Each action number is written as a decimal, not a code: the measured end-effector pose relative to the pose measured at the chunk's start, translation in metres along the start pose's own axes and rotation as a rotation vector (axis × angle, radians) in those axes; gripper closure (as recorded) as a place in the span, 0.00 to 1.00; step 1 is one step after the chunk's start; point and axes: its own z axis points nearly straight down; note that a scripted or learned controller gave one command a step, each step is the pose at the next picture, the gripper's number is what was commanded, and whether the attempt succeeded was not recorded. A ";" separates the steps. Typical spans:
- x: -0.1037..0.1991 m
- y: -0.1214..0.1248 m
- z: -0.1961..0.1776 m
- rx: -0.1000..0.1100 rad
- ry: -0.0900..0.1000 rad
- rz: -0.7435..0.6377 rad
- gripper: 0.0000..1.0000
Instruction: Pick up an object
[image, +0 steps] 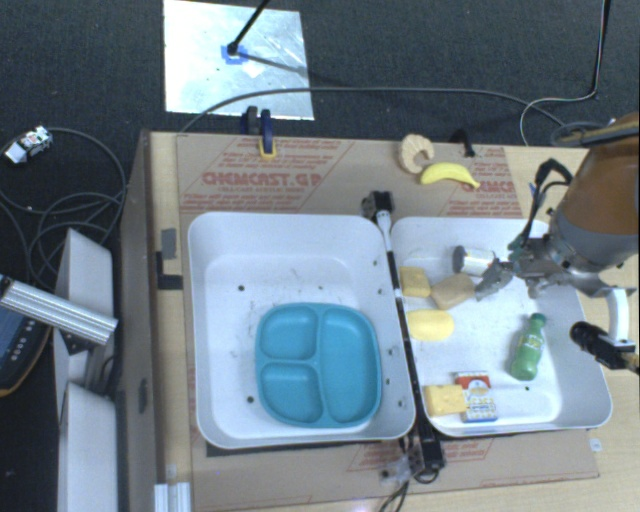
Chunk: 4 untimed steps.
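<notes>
The arm reaches in low over the right bin (580, 405), its gripper (492, 280) just beside the tan block (452, 291); finger state unclear.

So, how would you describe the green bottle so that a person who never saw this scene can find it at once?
Look at the right white bin, the one without the blue tray. Near its right wall, below the gripper, lies the green bottle, its cap pointing toward the far side. It is the only green thing; its neighbours are yellow or tan blocks and a small red and white box.
</notes>
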 end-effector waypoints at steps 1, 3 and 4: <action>-0.060 -0.013 0.051 0.002 0.000 0.000 0.00; -0.056 -0.068 0.102 0.001 0.001 0.000 0.00; -0.056 -0.066 0.091 -0.002 0.002 0.000 1.00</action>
